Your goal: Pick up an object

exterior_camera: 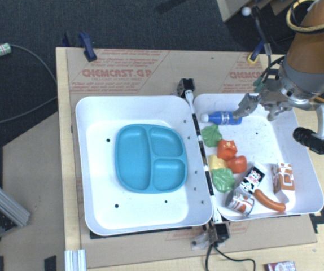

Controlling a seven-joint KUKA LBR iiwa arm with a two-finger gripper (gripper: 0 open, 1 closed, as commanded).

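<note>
- Bottle (220,118) lay on its side at the far end of the right bin (297,203), close to the wall between the two bins.
- Its long way ran left to right across the view, with the white cap on the left and the blue body on the right.
- The gripper (258,109) hung low over that same far end of the bin.
- One finger (245,106) reached down and left, and its tip was touching or just beside the blue end of the bottle.
- The other finger (274,112) stood apart to the right, so the fingers looked spread, and nothing sat between them.
- So the bottle lay to the left of the gripper, not under its middle.
- I think a small move left would be needed before the fingers could close around it.
- The fingers also seemed lined up along the bottle's long way, so a turn of the wrist might help; that is hard to tell.
- Other toy foods, a green one (211,135), a red one (227,149) and a sausage (270,201), sat nearer the camera.
- The left bin (94,202) held a blue tray (150,157), well apart from the gripper.
</note>
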